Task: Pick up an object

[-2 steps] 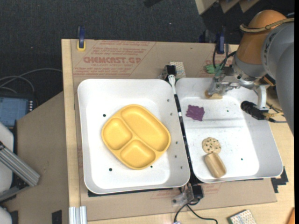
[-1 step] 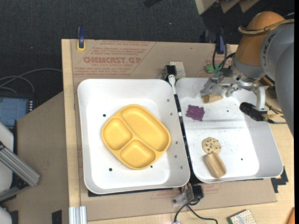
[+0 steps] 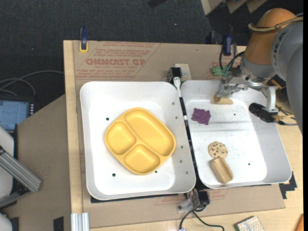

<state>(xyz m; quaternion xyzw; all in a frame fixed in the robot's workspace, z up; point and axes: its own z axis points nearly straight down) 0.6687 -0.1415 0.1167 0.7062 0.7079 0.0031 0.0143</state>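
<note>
A flat brown desk [image 3: 120, 61], covered with a board-like sheet carrying red print, is bearing two shallow white bins side by side. The grey arm with its rounded orange band [image 3: 274, 30] is reaching in from the right over the far corner of the right bin.

The left white bin [image 3: 91, 129], smooth and rounded at its corners, is holding a yellow plastic plate [image 3: 139, 139]. The plate is a glossy, soft-cornered shape divided into three compartments and is sitting tilted near the bin's middle.

The right white bin [image 3: 262, 150] is carrying four small things. A tan cylinder [image 3: 221, 170], matte and smooth like wood, is lying on its side near the front edge. A round flat cookie with dark specks [image 3: 217, 149] is lying just beside the cylinder's far end. A crumpled purple piece [image 3: 201, 115], rough and irregular in outline, is resting near the bin's left wall, well apart from the cookie.

The hand [image 3: 225, 93], metallic and pale, is hanging over the far part of the right bin. A small tan lump [image 3: 223, 100] is lying right at its tip, on or just above the bin floor. Whether the hand is clenched on the lump or released cannot be told from this view.
</note>
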